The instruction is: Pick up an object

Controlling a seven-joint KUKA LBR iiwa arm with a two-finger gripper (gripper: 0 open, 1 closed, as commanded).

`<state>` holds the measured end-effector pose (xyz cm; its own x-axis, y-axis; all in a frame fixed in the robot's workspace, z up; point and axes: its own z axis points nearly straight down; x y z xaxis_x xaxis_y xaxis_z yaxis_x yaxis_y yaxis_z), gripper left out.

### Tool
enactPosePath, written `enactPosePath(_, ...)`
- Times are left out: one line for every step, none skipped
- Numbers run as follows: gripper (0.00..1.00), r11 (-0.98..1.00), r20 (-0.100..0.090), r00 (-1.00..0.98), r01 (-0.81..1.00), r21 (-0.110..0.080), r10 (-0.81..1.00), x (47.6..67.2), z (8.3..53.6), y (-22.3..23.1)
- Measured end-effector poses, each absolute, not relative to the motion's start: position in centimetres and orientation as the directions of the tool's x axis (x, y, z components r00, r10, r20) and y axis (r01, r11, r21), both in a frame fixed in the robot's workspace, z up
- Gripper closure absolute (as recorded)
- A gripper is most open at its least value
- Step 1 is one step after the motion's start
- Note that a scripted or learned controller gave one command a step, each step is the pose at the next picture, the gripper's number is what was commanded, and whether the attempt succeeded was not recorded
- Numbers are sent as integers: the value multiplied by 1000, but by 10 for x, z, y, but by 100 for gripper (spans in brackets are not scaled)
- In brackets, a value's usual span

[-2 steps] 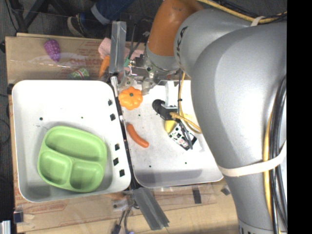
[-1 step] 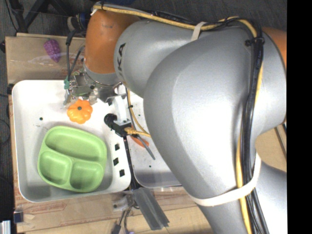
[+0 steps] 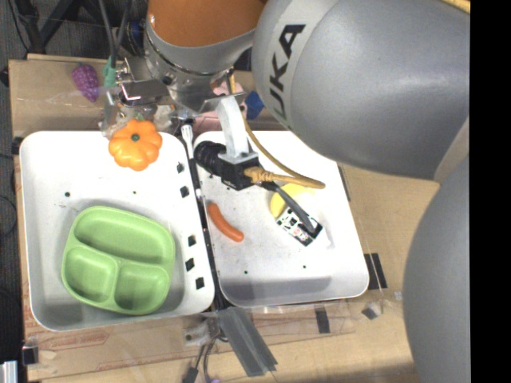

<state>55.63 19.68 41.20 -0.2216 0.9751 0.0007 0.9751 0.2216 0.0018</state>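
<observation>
A small orange pumpkin [image 3: 136, 145] sits at the far end of the left bin [image 3: 40, 214]. My gripper [image 3: 128, 106] hangs just above and behind it, at the bin's far rim, under the arm's orange band; its tip is partly hidden by the wrist hardware. In the right bin [image 3: 319, 278] an orange-red sausage-shaped piece [image 3: 225, 223] lies near the divider. A yellow piece [image 3: 279, 203] lies further right, partly covered by a black and white object [image 3: 300, 227].
A green divided plate [image 3: 118, 259] fills the near half of the left bin. A purple grape bunch [image 3: 85, 80] lies on the bench beyond the left bin. Black and tan cables [image 3: 263, 175] trail from the wrist over the right bin. The arm's grey body covers the upper right.
</observation>
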Motion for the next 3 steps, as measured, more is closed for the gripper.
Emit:
enactPosePath(100,125,-2,-125,992,-7,992,497,196,138)
enactPosePath(100,380,0,-380,925,-3,925,608,191,60)
enactPosePath(0,380,0,-380,925,-2,925,608,191,60)
